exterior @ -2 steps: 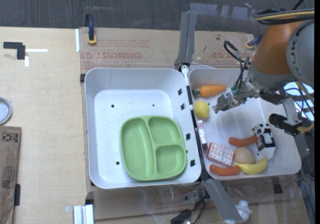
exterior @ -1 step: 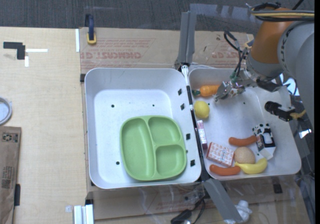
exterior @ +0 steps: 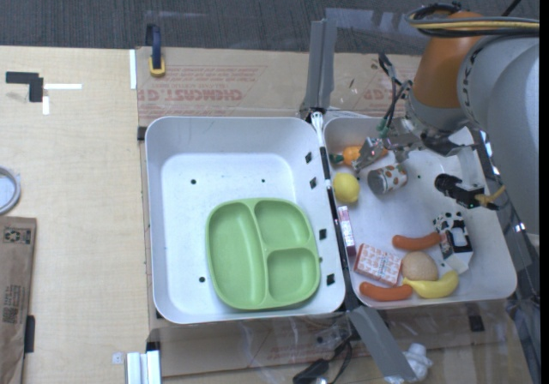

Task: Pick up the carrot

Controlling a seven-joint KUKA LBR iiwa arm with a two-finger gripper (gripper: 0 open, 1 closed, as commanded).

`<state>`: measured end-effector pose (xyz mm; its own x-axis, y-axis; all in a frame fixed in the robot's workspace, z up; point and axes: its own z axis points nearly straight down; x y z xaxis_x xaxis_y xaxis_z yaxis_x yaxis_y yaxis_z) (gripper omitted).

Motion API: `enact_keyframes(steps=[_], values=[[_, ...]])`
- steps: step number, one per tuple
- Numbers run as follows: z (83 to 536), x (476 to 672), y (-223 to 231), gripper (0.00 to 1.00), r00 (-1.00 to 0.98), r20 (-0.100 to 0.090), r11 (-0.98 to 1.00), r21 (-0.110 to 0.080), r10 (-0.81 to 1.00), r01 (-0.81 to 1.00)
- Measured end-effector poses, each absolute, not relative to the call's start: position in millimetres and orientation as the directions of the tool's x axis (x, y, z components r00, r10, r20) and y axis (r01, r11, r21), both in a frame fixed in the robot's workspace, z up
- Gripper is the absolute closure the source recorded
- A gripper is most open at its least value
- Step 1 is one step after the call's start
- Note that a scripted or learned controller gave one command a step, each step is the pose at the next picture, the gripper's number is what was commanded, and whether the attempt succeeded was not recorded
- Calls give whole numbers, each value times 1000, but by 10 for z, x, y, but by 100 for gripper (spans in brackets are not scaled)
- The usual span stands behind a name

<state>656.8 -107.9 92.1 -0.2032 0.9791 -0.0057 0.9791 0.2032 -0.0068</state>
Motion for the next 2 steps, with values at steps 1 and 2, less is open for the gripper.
enact_keyframes(steps=[1,2], values=[[1024,6586,-1057,100,-207,-6,207,-1,978,978],[1918,6389,-152,100,-297,-1,297,1,955,955]])
